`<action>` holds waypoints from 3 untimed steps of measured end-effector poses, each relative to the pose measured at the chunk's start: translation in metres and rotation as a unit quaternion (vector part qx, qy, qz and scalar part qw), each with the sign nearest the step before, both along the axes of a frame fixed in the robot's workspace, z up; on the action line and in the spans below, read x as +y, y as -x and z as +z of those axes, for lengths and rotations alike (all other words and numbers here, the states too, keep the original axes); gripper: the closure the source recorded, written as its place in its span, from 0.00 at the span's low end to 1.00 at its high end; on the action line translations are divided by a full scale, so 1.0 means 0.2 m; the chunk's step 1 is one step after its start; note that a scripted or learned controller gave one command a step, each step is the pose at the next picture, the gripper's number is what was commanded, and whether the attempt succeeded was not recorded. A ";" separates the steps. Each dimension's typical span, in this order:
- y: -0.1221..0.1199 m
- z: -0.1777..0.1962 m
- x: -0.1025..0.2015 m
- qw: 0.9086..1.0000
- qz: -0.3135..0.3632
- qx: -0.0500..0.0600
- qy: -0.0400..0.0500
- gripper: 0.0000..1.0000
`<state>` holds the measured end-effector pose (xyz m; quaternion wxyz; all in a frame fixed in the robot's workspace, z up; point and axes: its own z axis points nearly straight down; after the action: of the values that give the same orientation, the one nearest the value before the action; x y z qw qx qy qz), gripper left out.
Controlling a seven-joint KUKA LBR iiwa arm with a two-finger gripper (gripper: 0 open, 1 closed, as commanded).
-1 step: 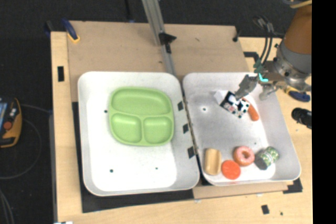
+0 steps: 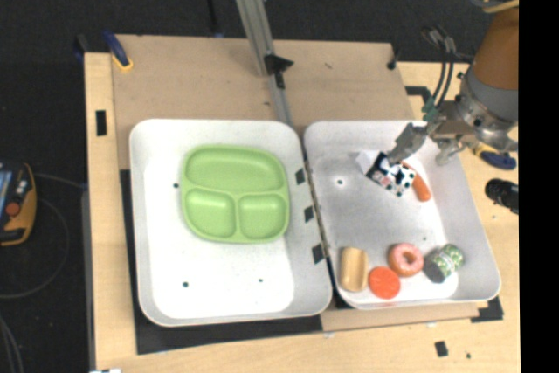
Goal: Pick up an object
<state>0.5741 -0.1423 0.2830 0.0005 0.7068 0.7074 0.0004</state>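
Fingers (image 2: pixel 403 155) of gripper low over right bin (image 2: pixel 463 214), poised for grab; spread unclear, cannot tell. Dice toy (image 2: pixel 395 177) just below them, carrot (image 2: pixel 422 188) beside.

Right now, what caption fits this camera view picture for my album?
Robot gripper reaches over a spotted toy in the right bin.

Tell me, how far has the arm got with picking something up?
Done: the arm has reached into the right bin, and its gripper is low over a small black-and-white toy beside an orange piece. In hand: nothing clearly lifted; I cannot tell whether it has a grip. Left: grasping and raising one thing. The donut, the red ball and the tan block lie untouched.
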 end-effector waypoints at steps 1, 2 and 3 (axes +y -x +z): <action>-0.05 -0.24 0.00 1.000 0.000 0.002 0.001 0.00; -0.06 -0.45 0.00 1.000 -0.001 0.002 0.001 0.00; -0.06 -0.75 -0.04 1.000 -0.001 0.002 0.001 0.00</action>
<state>0.5868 -0.1511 0.1320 -0.0006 0.7073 0.7069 -0.0014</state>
